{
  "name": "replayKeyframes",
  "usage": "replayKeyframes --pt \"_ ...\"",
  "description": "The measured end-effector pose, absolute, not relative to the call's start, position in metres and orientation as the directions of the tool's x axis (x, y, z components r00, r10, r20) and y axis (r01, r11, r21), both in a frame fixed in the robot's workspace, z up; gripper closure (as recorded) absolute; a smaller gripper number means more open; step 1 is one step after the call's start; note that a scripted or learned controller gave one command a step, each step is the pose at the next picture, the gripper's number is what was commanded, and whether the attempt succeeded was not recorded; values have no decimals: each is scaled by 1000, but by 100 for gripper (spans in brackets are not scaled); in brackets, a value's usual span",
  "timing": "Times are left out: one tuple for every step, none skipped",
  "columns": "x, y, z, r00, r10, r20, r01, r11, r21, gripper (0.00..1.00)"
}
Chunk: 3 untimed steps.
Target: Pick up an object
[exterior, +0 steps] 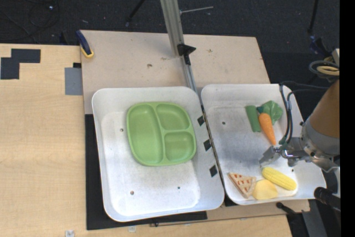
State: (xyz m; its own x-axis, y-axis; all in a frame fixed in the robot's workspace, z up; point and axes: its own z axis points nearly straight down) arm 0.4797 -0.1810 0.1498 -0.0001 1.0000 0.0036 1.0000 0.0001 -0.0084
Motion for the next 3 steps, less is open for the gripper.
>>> replayKeyframes --pt "480 -180 106 0 1000 3 1000 0 -7 0" --pt "481 -182 118 5 1000 2 1000 -5 -5 100" --pt "487 -187 163 -1 1000 -1 1000 1 2 100"
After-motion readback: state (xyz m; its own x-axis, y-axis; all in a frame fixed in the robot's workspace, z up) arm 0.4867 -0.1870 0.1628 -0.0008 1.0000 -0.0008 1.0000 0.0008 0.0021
